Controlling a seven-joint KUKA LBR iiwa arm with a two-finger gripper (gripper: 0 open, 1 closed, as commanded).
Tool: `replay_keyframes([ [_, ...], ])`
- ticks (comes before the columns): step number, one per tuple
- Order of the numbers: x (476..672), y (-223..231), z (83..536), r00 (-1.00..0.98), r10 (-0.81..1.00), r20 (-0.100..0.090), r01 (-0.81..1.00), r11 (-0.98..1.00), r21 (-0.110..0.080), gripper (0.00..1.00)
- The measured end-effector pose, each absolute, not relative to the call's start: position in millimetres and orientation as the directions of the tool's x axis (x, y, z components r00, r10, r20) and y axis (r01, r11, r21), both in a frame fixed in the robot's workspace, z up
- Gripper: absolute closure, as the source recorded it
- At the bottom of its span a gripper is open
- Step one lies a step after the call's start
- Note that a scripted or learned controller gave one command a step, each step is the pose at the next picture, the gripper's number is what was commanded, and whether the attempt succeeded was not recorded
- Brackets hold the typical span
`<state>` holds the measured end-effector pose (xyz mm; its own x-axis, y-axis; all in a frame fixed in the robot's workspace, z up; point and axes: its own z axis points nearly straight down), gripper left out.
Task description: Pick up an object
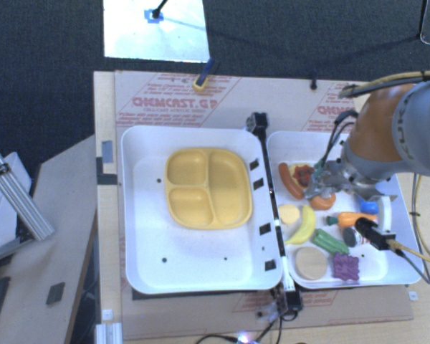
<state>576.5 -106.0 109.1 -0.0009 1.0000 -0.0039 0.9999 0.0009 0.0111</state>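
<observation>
Nearest you in the right bin (405,267) lie a purple grape bunch (346,266) and a tan disc (311,262), then a green vegetable (330,241) and a banana (302,225). Further back, the gripper (321,188) sits low over an orange piece (322,201), beside the red sausage (290,180). You can't tell how wide the jaws are, or whether they hold anything. The left bin (143,242) carries a yellow divided plate (206,188).

The grey arm (416,120) comes in from the right edge of the frame, its orange band (376,124) bulging at centre right. Below the band the wrist bends down and leftward, and the gripper (321,185) sits low at right of centre, its metal end pointing left
</observation>
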Motion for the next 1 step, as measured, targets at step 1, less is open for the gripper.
replay_keyframes([
  [1,581.6,-102.9,172.9,-0.005,1.0,-0.001,1.0,0.005,0.008,1.0],
])
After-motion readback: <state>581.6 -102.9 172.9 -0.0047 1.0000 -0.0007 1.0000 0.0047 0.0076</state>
